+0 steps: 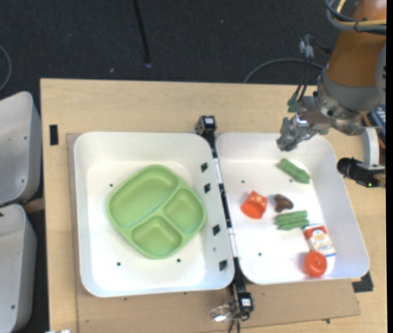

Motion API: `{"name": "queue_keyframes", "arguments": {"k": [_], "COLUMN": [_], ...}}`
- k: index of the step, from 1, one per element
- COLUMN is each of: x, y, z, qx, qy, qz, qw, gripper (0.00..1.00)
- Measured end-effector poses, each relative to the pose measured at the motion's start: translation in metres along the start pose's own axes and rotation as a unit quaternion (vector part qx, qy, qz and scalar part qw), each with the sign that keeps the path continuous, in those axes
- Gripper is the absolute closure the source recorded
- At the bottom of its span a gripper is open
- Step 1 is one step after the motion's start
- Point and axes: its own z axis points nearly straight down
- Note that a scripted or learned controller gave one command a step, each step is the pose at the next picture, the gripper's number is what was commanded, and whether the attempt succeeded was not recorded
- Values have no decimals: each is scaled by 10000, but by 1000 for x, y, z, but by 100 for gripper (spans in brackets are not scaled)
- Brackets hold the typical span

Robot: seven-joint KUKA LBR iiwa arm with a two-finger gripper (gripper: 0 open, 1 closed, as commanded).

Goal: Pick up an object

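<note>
My gripper [288, 139] hangs over the far part of the right bin [251, 151], up and left of a green pod [294, 170]. Nothing shows between its fingers. Lower in that bin lie a red-orange cup [254, 205], a small brown piece [282, 201], a second green pod [292, 220], a small white and red carton [318, 238] and a red tomato-like ball [315, 263].
The left bin [92, 165] holds a green divided plate [156, 211]. A black clip strip [217, 200] runs along the seam between the bins. White chair seats [2, 158] stand at the far left, and cables lie on the dark floor behind.
</note>
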Motion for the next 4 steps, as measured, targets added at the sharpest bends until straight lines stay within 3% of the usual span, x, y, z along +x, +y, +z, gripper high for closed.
{"name": "queue_keyframes", "arguments": {"k": [2, 4], "x": [107, 194], "y": [15, 28], "z": [15, 46], "qx": [29, 32], "qy": [12, 5], "qz": [-20, -11], "qw": [10000, 10000], "gripper": [100, 100]}}
